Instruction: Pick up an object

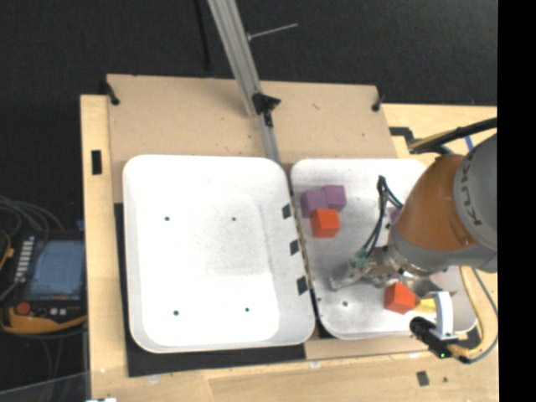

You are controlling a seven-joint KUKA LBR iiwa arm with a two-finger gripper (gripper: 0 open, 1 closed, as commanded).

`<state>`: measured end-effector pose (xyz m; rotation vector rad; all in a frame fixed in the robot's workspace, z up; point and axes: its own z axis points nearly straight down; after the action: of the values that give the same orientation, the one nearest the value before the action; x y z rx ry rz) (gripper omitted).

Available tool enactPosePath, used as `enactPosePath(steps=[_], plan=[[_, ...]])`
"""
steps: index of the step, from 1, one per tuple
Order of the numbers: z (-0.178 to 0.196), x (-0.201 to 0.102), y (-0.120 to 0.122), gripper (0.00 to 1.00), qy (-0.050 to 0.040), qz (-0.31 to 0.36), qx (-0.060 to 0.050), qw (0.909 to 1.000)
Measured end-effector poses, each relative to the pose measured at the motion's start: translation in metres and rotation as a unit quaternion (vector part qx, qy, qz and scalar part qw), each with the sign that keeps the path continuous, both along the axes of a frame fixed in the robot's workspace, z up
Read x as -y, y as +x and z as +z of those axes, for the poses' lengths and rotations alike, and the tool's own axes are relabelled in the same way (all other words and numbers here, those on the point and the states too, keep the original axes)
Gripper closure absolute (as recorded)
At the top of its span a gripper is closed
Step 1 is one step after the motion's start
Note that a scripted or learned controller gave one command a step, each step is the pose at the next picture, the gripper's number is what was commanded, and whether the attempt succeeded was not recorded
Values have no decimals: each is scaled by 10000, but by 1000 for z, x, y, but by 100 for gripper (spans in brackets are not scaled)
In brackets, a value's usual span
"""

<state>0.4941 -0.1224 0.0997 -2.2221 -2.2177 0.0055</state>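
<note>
The right bin (352, 321) holds a purple block (323, 198) near its far left corner, and an orange block (326, 222) touches that block's near side. A second orange block (400, 298) lies toward the bin's near right, with a small yellow piece (427, 306) just to its right. My gripper (350, 276) hangs low over the middle of the right bin, pointing left. It is left of the second orange block and nearer the camera than the first. Nothing shows in its grasp. The orange-banded wrist (431, 216) hides the bin's right part.
The left bin (134, 224) is a wide white tray beside the right one, with a row of black clips (298, 249) along the shared edge. A slanted metal rail (239, 48) rises from the bench's far side. Cables (444, 337) trail by the near right corner.
</note>
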Motion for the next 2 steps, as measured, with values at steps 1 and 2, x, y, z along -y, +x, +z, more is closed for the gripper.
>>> enactPosePath(steps=[1, 2], plan=[[14, 0, 2, 100, 5, -33, 50, 10000], [58, 0, 9, 100, -2, 27, 51, 10000]])
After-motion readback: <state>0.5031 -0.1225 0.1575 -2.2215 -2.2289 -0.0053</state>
